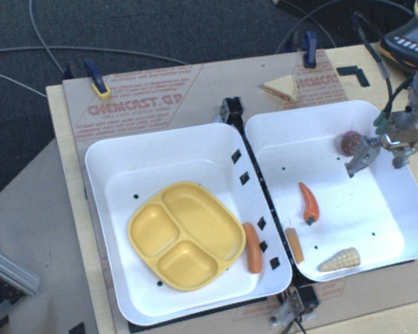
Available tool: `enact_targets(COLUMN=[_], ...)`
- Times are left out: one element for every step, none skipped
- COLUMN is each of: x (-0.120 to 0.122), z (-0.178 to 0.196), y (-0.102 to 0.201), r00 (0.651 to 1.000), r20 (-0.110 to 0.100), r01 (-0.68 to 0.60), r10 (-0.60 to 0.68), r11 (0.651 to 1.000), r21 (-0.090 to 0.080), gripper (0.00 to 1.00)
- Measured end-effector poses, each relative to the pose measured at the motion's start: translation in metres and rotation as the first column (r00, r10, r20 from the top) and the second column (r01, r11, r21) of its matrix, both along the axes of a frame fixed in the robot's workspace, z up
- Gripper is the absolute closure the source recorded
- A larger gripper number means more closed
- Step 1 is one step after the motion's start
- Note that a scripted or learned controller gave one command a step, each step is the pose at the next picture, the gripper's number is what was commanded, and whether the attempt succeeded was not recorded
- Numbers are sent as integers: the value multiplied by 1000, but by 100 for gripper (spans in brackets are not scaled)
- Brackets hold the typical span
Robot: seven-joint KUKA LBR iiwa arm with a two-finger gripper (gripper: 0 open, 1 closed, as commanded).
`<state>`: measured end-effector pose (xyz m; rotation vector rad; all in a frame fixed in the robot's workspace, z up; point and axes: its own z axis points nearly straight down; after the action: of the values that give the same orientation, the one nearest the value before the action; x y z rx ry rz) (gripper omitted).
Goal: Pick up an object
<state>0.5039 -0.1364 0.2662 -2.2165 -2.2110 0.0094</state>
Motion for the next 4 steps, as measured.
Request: enact_targets(x=[2, -4, -1, -3], z=[5, -46, -94, -137], y=[0, 10, 19, 21], r00=[1000, 1000, 1000, 1000], r20=[11, 6, 5, 5], r01=[-3, -3, -3, -2], r10=[3, 3, 3, 2], r11=[1000, 1000, 1000, 1000], r21=[-2, 0, 0, 0], gripper=[0, 0, 0, 0])
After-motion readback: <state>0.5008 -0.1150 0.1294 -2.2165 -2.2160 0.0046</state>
